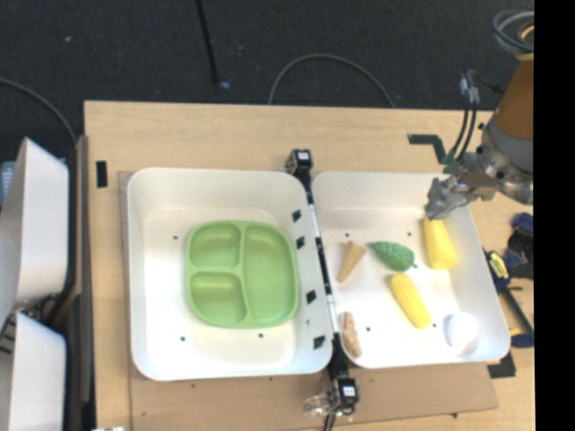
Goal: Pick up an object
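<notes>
Claw (439,201) hovering over yellow corn (439,243); finger state unclear.
Green leaf (393,255), cone (350,259), second corn (411,300) lying nearby.

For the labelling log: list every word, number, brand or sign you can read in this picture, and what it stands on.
None can be read.
Green tray, corn cobs, green leaf, cone, white bins: plain, no print.
Black clips on the divider between the bins: any marks too small to read.

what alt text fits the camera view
A grey arm's pincer hangs just above a yellow plastic corn cob in the right white bin. The left white bin holds a green divided plastic tray.
</notes>
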Robot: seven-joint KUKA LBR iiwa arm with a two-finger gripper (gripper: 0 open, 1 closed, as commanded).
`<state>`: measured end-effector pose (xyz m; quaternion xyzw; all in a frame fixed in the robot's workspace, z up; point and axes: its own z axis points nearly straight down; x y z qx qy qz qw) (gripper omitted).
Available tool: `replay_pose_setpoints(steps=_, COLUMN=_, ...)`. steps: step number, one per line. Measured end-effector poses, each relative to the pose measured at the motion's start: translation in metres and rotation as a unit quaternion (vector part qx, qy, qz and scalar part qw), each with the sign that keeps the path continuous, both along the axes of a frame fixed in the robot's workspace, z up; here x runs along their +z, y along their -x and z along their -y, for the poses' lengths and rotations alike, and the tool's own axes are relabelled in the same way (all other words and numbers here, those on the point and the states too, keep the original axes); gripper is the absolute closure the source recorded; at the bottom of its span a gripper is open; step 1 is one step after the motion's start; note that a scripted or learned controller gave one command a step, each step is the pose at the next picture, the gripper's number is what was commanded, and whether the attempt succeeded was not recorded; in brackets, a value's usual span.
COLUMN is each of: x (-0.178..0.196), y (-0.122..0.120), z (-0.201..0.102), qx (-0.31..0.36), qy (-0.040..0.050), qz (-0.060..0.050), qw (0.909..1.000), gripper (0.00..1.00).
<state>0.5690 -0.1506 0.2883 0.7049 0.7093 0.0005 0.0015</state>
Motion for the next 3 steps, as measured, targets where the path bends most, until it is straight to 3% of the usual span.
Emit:
replay_pose_setpoints(steps=2, x=-0.001, y=-0.026, z=-0.092, qx=0.0, qy=-0.0007, qz=0.0, qw=1.0, gripper=1.0)
replay_pose_setpoints(steps=3, x=-0.02, y=-0.036, z=-0.146, qx=0.0, qy=-0.001, qz=-0.002, qw=1.0, gripper=1.0)
